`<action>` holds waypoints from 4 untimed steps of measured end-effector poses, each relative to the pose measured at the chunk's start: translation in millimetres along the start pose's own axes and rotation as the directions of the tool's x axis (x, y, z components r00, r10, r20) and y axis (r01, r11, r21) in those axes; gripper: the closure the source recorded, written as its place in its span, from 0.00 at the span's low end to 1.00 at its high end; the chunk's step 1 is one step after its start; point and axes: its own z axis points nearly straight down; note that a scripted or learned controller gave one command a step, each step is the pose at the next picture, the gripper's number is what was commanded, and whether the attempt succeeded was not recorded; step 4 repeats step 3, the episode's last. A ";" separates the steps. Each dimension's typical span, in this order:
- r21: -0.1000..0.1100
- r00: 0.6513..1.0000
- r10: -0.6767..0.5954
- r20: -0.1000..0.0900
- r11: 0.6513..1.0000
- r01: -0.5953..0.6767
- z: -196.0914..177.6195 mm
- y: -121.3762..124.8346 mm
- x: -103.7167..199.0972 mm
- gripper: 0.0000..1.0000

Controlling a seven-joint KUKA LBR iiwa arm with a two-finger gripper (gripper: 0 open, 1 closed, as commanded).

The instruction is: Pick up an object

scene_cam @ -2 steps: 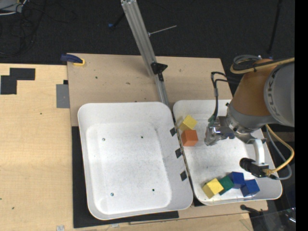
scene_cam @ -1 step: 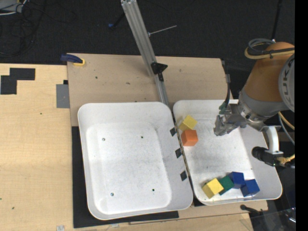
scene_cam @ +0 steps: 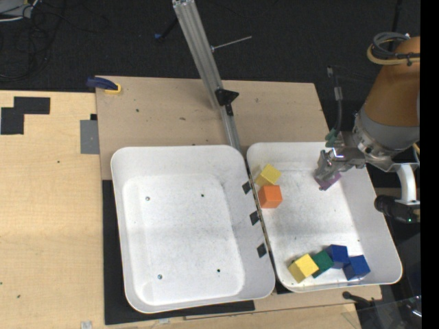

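Note:
My gripper (scene_cam: 330,173) hangs over the upper right part of the right bin (scene_cam: 312,221), with the orange-banded arm coming in from the right. A small purple block (scene_cam: 328,179) sits between its fingers, tilted and lifted just off the bin floor. A yellow block (scene_cam: 269,175) and an orange block (scene_cam: 270,196) lie against the bin's left wall. Along the front edge sit another yellow block (scene_cam: 302,267), a green block (scene_cam: 321,262) and two blue blocks (scene_cam: 338,254) (scene_cam: 356,266).
The left bin (scene_cam: 185,225) stands beside the right one, joined by black clips (scene_cam: 254,216) along the shared rim. A slanted aluminium pole (scene_cam: 202,53) rises behind the bins. A blue and yellow clamp (scene_cam: 103,83) lies at the bench's back left corner.

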 end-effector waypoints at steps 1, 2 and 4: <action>0.007 1.000 -0.003 -0.003 1.000 0.003 -4.6 -4.9 53.8 1.00; 0.006 1.000 -0.003 -0.003 1.000 0.003 -4.2 2.0 106.8 1.00; 0.008 1.000 -0.003 -0.002 1.000 0.003 0.5 -9.9 156.2 1.00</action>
